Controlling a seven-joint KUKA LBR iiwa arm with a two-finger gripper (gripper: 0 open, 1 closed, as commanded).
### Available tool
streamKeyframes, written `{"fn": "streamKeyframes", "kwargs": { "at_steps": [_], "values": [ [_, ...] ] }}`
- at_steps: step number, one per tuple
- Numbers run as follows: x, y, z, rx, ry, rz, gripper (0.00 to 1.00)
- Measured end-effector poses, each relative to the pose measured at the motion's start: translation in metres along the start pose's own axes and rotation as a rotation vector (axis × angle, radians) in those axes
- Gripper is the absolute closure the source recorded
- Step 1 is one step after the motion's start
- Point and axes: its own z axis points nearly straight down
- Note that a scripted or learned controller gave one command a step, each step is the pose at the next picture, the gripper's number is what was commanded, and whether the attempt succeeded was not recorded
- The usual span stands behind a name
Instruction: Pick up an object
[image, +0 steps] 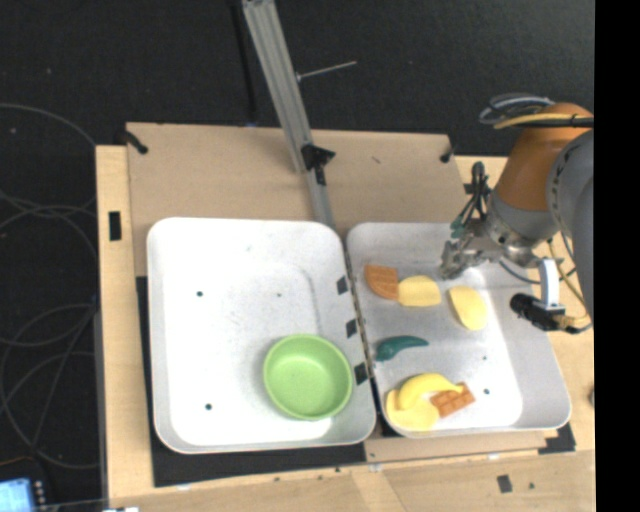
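The table (230, 170) holds two white bins side by side. Start at the left bin (230, 270). A green bowl (308, 375) sits in its near right corner, close to the wall it shares with the right bin (520, 380).

All the small things lie in the right bin, so take that shared wall as the mark. Just past it, near the far side, lies an orange piece (381, 280). A pale yellow block (419, 292) touches the orange piece on its right. Nearer to us, a small teal thing (399, 345) lies close to the wall, with its long side running left to right. At the near edge sits a big yellow lump (418, 400) with a small orange bit (453, 401) on its right side.

Farther from the wall lies a yellow oval (468, 307). Its long side runs away from us and toward us.

The end effector (462, 255) hangs over the far part of the right bin, farther from the wall than the pale yellow block. It is hard to see, so I cannot tell if it is open or closed. Nothing can be seen in it.

The pale yellow block and the yellow oval are the nearest things. The block lies a little toward the wall and toward us from the end effector. The oval lies just toward us. I think a short drop toward us would reach either one.
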Motion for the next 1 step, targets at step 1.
{"fn": "streamKeyframes", "kwargs": {
  "at_steps": [1],
  "values": [
    [0.0032,-0.0007,-0.0457,0.000,0.004,-0.003,1.00]
  ]
}}
